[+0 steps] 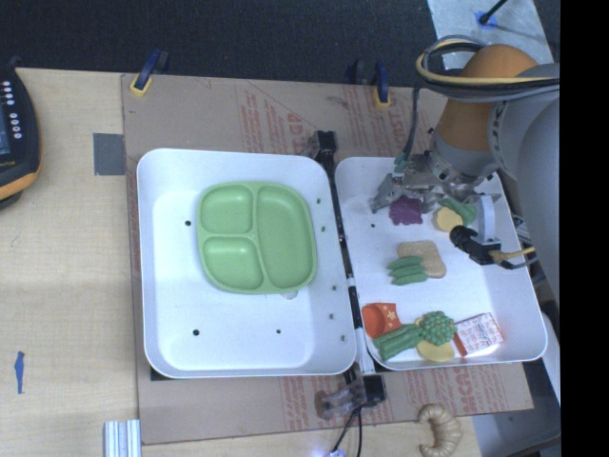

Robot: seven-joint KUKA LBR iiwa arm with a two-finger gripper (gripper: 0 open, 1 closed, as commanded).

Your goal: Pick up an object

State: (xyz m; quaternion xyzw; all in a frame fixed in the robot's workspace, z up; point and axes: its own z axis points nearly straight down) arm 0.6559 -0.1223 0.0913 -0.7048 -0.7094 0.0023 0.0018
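We see the pincer [411,190] low in the right bin [519,327] — purple grapes [406,210] just below it — grip unclear.

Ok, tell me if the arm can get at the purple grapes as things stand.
Probably yes. The gripper hangs at the far end of the right bin, right by the purple grapes. Nothing lies on top of them, though the yellow piece sits close beside.

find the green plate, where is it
In the left bin, about centred, toward its back; the green plate lies flat, well left of the toy food in the right bin.
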